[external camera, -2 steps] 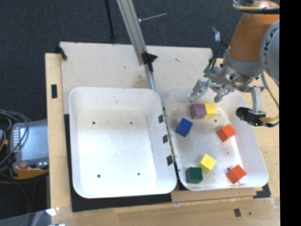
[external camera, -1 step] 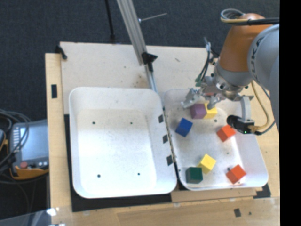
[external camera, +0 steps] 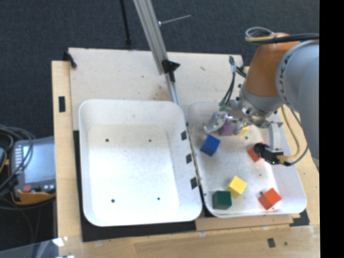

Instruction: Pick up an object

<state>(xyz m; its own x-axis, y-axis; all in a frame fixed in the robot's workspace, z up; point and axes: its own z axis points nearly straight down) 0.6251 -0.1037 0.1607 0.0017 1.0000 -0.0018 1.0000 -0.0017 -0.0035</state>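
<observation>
Camera view, left to right. Left bin (external camera: 97,117) sits in the left-centre of the frame. Right bin (external camera: 293,195) carries all the loose pieces, so any pick has to happen there.

Objects in right bin, left to right: blue cube (external camera: 210,144) near the bin's upper left, turned corner-on to the frame edges; green cube (external camera: 221,199) at the lower left, just beside the yellow cube (external camera: 237,185); a purple piece (external camera: 228,128) directly under the tool, mostly hidden, with a small yellow piece (external camera: 243,129) just beside it; one red block (external camera: 252,153) right of centre, partly hidden by cabling; orange-red cube (external camera: 269,198) at lower right.

Gripper (external camera: 223,121) hangs low over the upper part of the right bin, arm reaching in from the right of the frame. Cannot tell how far apart it stands or whether it has hold of anything; the wrist hides the tips.

Judgement: target is probably the purple piece, since the tool is placed over it. Its long axis and heading cannot be read. The cubes have no long axis; only the yaw differs.
</observation>
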